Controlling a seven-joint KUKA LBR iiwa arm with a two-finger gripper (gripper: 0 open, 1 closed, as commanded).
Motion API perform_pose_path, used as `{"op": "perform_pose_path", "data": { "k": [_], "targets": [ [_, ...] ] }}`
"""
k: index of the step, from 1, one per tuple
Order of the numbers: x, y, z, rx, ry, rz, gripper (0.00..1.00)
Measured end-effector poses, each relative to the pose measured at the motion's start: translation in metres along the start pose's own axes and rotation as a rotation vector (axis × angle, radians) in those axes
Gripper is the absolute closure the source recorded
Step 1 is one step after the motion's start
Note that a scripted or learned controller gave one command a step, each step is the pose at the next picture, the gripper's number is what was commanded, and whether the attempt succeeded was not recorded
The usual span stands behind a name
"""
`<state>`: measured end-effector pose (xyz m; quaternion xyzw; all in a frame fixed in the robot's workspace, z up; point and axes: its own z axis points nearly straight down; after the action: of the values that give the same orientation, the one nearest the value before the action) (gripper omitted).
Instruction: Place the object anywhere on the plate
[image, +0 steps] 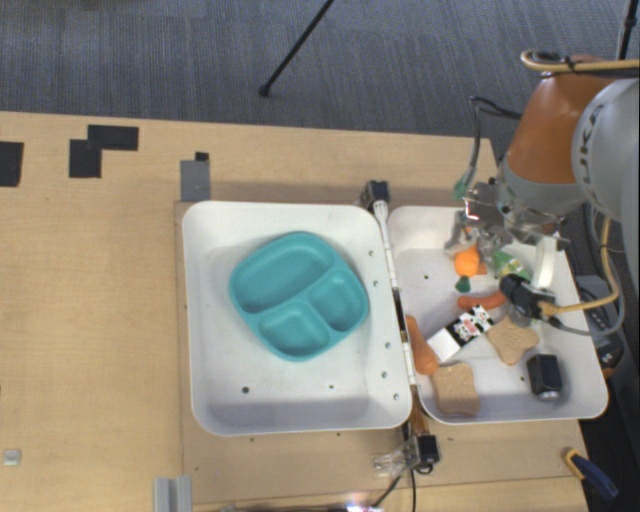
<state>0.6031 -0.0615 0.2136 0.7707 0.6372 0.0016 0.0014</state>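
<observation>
A teal plate (297, 294) with three compartments lies in the left bin (215, 400). My gripper (482, 238) hangs over the back of the right bin (590, 395), directly above a small orange ball-like piece (466, 263) and a green piece (507, 266). The wrist hides the gripper tips, and I cannot make out anything held in them. Nothing lies on the plate.
The right bin also holds a red sausage-like piece (481, 301), a black-and-white item (470, 326), an orange carrot-like piece (421, 351), two bread slices (455, 389) (512, 343) and a black block (545, 375). A ridge (393, 300) divides the bins.
</observation>
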Motion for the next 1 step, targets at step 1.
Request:
{"op": "perform_pose_path", "data": {
  "k": [1],
  "targets": [
    [0.1166, -0.0242, 0.0304, 0.007, 0.005, 0.003, 1.00]
  ]
}}
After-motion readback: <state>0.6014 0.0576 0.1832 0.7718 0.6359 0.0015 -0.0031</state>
